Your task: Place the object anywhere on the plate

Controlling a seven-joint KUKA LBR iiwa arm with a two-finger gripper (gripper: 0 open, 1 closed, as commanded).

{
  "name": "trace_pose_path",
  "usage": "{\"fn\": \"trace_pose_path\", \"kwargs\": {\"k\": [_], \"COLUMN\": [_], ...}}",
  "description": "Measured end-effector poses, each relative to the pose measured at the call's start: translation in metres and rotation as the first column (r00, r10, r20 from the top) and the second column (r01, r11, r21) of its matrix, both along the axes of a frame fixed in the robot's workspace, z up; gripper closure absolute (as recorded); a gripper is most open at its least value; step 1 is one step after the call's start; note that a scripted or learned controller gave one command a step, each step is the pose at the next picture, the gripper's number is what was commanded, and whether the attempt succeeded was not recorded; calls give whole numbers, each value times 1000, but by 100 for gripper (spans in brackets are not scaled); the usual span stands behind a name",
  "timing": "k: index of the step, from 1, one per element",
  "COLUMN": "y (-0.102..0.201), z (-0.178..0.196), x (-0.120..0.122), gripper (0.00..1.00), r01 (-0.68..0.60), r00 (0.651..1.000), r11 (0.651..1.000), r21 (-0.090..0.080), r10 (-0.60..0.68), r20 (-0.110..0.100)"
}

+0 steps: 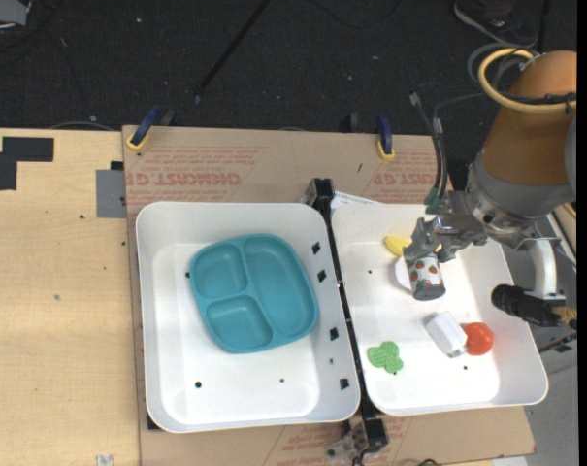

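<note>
- Two shallow white bins sit side by side on the bench: the left bin [167,396] and the right bin [511,382], with a black divider strip [334,289] running between them.
- The left bin holds a teal plastic plate with three compartments [252,292], lying flat near the bin's middle. Nothing rests on it.
- The grey arm with the orange band [526,134] reaches in from the right, over the upper part of the right bin.
- The two-finger gripper [431,243] is positioned over a small white cup with a red and green printed pattern [426,276], which lies tilted on the floor of the right bin.
- The gripper sits directly above the cup's upper end; whether its jaws are apart, together or clamped on the cup cannot be told.
- A yellow object [398,245] lies just beside the cup, to its upper left, partly hidden.
- A small white block [445,333] lies touching a red-orange round object [478,339] lower in the right bin.
- A green leafy-shaped toy [385,356] lies near the bin's lower left.
</note>
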State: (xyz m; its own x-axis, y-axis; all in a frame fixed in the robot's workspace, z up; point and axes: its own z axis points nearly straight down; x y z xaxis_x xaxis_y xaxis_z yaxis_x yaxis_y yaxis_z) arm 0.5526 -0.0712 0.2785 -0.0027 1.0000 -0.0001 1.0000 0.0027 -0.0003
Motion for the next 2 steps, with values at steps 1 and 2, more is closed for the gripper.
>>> {"fn": "trace_pose_path", "kwargs": {"k": [1, 2], "y": [42, 83], "z": [-6, -13], "x": [14, 25], "gripper": [100, 100], "r01": [1, 0], "r00": [1000, 1000], "r11": [1000, 1000], "r21": [0, 0], "r10": [-1, 0], "r20": [-1, -1]}}
